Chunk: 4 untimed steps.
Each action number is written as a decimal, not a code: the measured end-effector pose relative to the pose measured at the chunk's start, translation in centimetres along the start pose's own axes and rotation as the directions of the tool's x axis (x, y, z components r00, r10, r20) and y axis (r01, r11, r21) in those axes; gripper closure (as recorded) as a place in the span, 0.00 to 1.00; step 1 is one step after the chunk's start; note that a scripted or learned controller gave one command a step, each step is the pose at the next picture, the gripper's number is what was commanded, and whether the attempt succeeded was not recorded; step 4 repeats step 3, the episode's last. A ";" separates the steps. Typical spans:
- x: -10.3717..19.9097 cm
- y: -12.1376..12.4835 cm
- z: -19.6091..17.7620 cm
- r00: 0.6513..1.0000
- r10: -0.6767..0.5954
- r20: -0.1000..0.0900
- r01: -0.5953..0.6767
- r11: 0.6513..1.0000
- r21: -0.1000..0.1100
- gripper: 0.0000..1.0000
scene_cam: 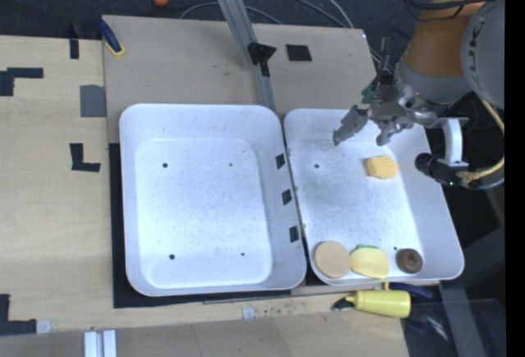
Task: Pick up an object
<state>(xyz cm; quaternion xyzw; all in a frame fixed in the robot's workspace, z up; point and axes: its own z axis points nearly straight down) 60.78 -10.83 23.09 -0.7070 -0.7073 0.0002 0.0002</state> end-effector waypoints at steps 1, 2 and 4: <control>1.8 3.6 -5.5 1.000 -0.002 0.000 0.002 1.000 -0.005 0.00; 1.7 3.5 -6.3 1.000 -0.001 0.000 0.001 1.000 0.000 1.00; 3.9 5.3 -6.6 1.000 -0.001 0.000 0.001 1.000 0.000 1.00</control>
